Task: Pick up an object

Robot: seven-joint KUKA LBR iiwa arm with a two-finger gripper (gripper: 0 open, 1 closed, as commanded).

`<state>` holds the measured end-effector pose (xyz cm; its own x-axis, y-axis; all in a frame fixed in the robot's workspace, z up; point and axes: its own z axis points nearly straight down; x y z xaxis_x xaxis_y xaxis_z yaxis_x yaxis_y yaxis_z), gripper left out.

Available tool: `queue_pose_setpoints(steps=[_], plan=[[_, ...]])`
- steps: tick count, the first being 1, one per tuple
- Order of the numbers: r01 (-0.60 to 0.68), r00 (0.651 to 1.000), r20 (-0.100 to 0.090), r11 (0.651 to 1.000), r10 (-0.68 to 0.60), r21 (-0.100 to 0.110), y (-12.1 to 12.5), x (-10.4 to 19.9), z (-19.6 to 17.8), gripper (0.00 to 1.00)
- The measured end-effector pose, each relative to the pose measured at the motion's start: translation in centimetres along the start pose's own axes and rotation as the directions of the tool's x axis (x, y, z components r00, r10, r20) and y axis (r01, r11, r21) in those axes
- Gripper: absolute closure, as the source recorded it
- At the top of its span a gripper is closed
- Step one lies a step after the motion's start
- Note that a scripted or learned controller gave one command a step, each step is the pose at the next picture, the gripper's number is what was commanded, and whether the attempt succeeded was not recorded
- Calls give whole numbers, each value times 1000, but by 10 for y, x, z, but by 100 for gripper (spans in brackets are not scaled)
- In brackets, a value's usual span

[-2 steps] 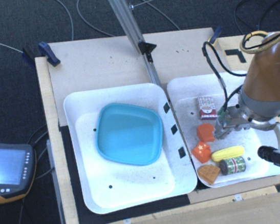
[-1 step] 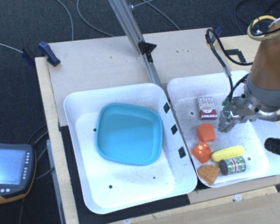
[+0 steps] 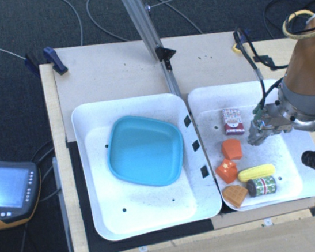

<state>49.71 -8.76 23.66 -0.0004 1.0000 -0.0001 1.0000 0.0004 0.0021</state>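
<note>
The right bin (image 3: 200, 102) holds a red and white carton (image 3: 233, 121), an orange block (image 3: 232, 149), a red-orange piece (image 3: 227, 170), a yellow corn cob (image 3: 256, 171), a dark can with a green label (image 3: 262, 186) and a tan waffle-like wedge (image 3: 235, 195). My gripper (image 3: 259, 132) hangs over the right bin, right of the carton and up-right of the orange block. Nothing shows between its tips.
The left bin (image 3: 92, 161) holds a light blue plate (image 3: 145, 150). A metal pole (image 3: 144, 19) slants across the back between the bins. A teach pendant (image 3: 7, 191) lies off the bench at left. Cables (image 3: 256, 62) run near the right bin's back corner.
</note>
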Motion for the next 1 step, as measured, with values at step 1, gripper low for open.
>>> queue_pose_setpoints(steps=[1], plan=[[4,1000,-1,1000,-4,2,16,51,-1,100]])
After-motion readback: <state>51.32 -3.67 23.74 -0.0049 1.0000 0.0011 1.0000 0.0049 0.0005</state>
